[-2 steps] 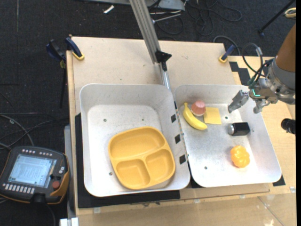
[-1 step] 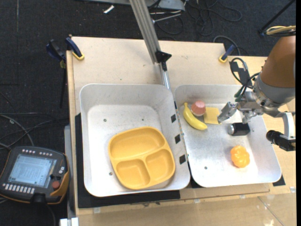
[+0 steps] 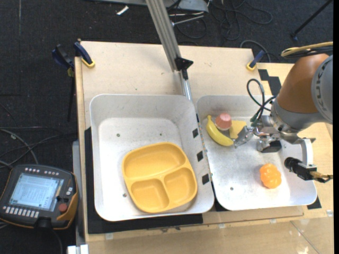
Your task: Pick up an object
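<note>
In the right bin (image 3: 296, 197) lie a yellow banana (image 3: 217, 134), a pink round object (image 3: 224, 121) beside it and a yellow piece (image 3: 237, 128) just to their right. An orange fruit (image 3: 270, 175) sits lower in the same bin. My gripper (image 3: 246, 136) hangs low over the bin, its tips right next to the yellow piece and the banana's right end. Nothing shows between the tips.
The left bin (image 3: 106, 142) holds a yellow divided tray (image 3: 159, 176). A metal pole (image 3: 167, 30) slants over the bench toward the bins' shared wall. A teach pendant (image 3: 34, 194) lies off the bench at the lower left.
</note>
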Motion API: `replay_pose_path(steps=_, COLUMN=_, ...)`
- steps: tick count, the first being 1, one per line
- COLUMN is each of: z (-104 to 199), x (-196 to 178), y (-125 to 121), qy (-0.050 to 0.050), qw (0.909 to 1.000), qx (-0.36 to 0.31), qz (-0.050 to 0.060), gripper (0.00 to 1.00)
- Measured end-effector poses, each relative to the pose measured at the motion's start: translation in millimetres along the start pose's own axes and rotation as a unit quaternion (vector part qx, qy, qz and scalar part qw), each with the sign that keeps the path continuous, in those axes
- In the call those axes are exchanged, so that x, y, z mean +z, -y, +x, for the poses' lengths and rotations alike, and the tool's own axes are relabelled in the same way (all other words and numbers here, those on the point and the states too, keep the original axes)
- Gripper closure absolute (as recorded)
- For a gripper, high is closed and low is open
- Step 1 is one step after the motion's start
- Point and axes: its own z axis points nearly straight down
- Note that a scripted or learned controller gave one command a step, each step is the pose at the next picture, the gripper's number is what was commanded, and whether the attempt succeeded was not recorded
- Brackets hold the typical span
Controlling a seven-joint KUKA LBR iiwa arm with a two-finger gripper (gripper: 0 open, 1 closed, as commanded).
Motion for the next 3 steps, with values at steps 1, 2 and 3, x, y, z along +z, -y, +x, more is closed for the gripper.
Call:
replay_pose_path(steps=1, z=0.7, x=42.1, y=-0.5, qy=0.001, qw=1.0000, qx=0.000, qz=-0.003, gripper=0.00)
replay_pose_path(steps=2, z=0.5, x=29.9, y=-1.2, qy=0.001, qw=1.0000, qx=0.000, qz=-0.004, gripper=1.00)
replay_pose_path(steps=3, z=-7.3, x=-22.5, y=-9.5, qy=0.002, qw=1.0000, qx=0.000, qz=-0.006, gripper=1.00)
